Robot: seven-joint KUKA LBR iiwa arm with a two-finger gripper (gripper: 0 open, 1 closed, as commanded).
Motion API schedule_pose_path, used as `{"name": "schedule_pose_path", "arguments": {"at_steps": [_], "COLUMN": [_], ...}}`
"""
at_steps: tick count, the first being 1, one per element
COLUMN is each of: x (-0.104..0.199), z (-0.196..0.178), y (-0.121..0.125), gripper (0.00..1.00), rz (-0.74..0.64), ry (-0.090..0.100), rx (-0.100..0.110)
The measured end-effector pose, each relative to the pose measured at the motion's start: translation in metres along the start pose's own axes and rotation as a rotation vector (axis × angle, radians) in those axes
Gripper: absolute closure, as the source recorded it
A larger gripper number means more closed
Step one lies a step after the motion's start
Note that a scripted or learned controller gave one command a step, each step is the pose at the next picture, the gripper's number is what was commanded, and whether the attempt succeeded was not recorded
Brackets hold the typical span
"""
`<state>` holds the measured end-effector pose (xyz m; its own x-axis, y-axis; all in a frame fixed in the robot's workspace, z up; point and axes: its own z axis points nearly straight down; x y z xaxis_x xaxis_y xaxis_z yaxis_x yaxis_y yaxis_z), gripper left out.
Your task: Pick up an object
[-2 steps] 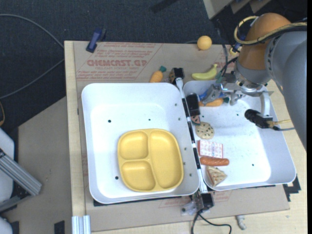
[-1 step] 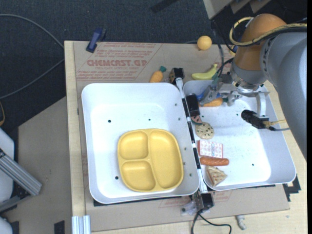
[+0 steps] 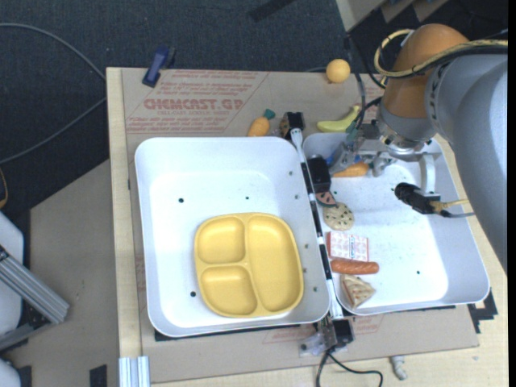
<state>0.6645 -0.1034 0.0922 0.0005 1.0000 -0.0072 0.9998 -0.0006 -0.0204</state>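
- I see the yellow three-compartment plastic plate (image 3: pixel 248 263) in the left shallow white bin (image 3: pixel 161 216).
- In the right shallow white bin (image 3: pixel 451 256), the round speckled cookie (image 3: pixel 339 214) lies behind the red sausage (image 3: pixel 353 266).

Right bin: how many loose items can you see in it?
5: orange piece under the gripper, cookie, red-white packet, sausage, wedge. The arm may hide more.
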Motion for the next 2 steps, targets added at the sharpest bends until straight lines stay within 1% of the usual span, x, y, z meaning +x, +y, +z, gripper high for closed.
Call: {"name": "schedule_pose_path", "arguments": {"at_steps": [1,2], "x": [0.0,0.057], "z": [-0.006,-0.093], "y": [-0.004,-0.064], "gripper": [1.0,1.0], "rz": [0.002,-0.002], "ry": [0.002,0.008], "rx": [0.018,-0.022]}}
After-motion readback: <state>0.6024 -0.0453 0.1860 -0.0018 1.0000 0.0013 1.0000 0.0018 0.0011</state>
